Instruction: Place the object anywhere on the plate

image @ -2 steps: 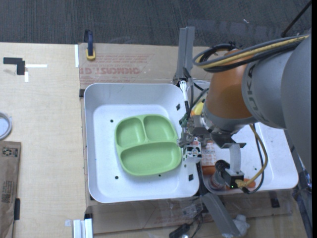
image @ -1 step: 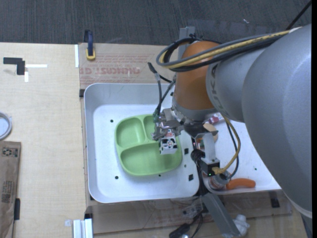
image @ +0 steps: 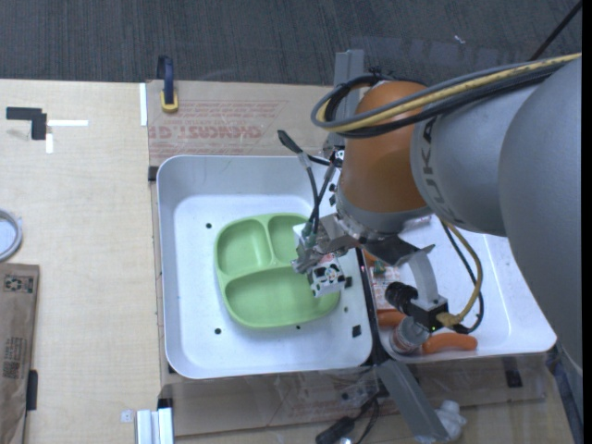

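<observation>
1. The hand hangs over the right rim of the green divided plate, which lies in the left bin.
2. A small white-and-dark object sits at the fingertips, above the plate's right edge; whether the hand is clenched on it or has let go, I cannot tell.
3. An orange carrot-like item lies in the right bin, near the front.
4. Risk: the object sits so near the rim that a release here could tip it off into the bin.
5. Risk: a descent could press the rim and tilt the plate.
</observation>
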You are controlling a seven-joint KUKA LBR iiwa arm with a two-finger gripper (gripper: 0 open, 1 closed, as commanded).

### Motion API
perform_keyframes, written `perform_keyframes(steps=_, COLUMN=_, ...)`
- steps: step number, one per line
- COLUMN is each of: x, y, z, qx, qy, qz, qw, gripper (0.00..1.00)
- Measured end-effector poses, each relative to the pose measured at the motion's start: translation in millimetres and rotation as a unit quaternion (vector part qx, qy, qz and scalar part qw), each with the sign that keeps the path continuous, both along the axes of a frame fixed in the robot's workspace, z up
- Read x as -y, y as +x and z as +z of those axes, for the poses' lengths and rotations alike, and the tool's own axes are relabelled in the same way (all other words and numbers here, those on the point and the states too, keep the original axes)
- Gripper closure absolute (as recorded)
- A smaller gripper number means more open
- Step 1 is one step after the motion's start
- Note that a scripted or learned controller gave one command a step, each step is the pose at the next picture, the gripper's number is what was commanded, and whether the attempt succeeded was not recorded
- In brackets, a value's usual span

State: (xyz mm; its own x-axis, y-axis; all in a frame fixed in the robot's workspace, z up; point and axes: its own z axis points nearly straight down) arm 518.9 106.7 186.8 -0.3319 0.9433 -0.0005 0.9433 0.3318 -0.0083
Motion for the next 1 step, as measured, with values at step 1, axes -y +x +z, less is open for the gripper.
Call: perform_keyframes(steps=1, x=0.0, y=0.1, z=0.1, qx=0.0, qy=0.0, qz=0.0, qw=1.0, gripper=0.0)
